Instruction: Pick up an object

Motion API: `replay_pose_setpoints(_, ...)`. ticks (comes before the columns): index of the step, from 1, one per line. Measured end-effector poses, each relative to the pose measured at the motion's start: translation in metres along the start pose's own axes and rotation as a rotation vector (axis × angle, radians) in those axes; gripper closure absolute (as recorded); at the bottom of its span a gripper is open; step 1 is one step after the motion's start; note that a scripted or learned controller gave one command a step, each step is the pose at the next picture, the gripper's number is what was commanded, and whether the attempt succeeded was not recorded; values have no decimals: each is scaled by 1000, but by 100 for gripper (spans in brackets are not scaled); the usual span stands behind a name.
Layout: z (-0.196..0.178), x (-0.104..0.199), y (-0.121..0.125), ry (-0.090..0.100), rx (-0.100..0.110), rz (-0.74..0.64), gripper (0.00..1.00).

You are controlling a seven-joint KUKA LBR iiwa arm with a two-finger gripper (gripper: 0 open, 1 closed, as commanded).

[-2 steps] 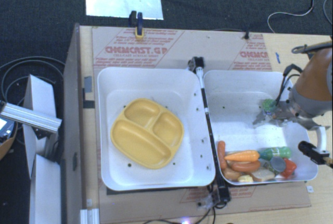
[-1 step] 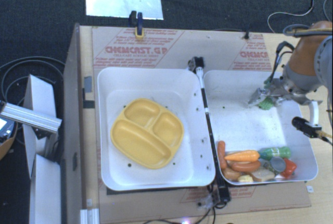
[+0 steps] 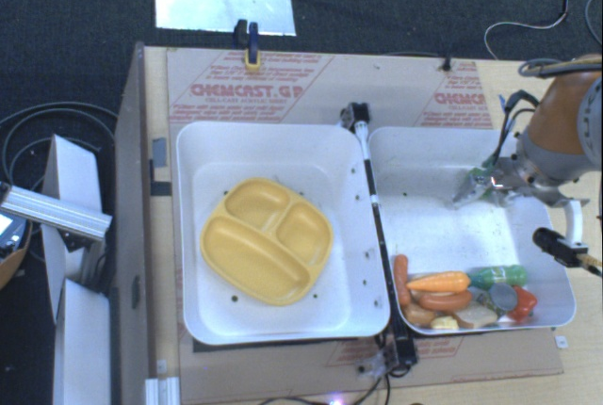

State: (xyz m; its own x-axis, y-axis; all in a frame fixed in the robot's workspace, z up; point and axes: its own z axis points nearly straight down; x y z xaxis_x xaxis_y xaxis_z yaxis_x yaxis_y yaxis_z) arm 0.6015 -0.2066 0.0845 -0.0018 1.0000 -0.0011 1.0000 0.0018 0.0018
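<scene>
hand [image 3: 476, 186] over right bin [image 3: 429, 158], apart from toy food [image 3: 462, 292].

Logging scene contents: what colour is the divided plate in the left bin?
Pale yellow, plain with no pattern; the divided plate shows clearly in the camera view.

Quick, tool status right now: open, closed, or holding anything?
Tool: over the right bin; open or closed cannot be told.
</scene>
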Motion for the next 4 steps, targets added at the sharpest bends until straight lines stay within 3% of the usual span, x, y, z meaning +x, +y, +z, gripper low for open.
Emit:
replay_pose_setpoints(1,0,0,-83,1,2,2,0)
replay_pose_setpoints(2,0,0,-115,1,0,1,0)
replay_pose_setpoints(3,0,1,-19,0,-2,-2,0)
replay_pose_setpoints(4,-1,1,53,0,-2,-3,0)
